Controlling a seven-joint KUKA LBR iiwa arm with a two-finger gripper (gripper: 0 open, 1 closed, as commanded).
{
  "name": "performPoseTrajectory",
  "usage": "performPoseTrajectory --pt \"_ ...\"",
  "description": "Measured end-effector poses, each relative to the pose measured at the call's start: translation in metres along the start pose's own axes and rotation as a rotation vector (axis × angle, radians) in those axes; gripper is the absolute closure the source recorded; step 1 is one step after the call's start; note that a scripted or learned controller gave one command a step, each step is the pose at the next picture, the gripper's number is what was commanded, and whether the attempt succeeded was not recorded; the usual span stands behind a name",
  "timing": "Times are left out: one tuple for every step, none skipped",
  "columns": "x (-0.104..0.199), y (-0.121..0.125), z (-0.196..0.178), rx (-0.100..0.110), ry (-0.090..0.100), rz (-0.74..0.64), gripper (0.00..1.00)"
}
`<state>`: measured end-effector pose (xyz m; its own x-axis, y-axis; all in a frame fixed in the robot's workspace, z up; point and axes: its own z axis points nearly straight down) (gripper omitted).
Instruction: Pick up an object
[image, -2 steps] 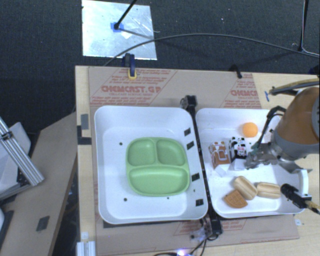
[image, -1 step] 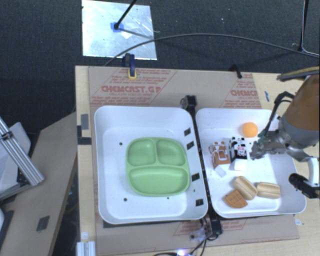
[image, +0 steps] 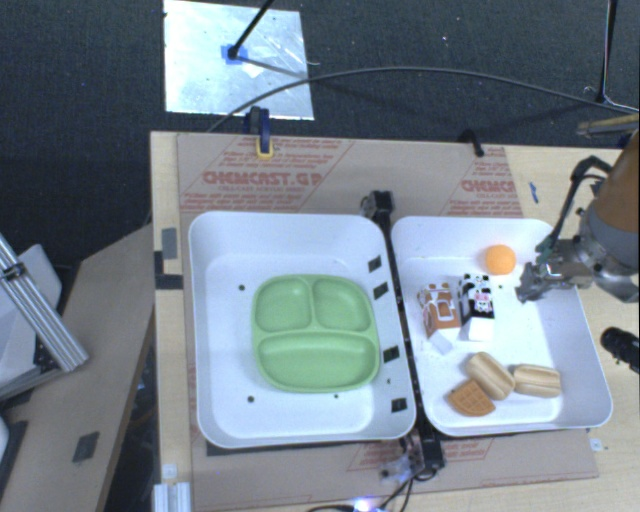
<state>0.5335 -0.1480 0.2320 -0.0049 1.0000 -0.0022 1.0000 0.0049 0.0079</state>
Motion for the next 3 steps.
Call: performPoseTrajectory --pt "0.054 0.013 -0.002 0.005 0.002 -0.005 1.0" --pt "0.1 0.037 -0.011 0.004 0.004 -0.005 1.0" --pt "0.147 0.059 0.004 0.005 0.004 -0.004 1.0"
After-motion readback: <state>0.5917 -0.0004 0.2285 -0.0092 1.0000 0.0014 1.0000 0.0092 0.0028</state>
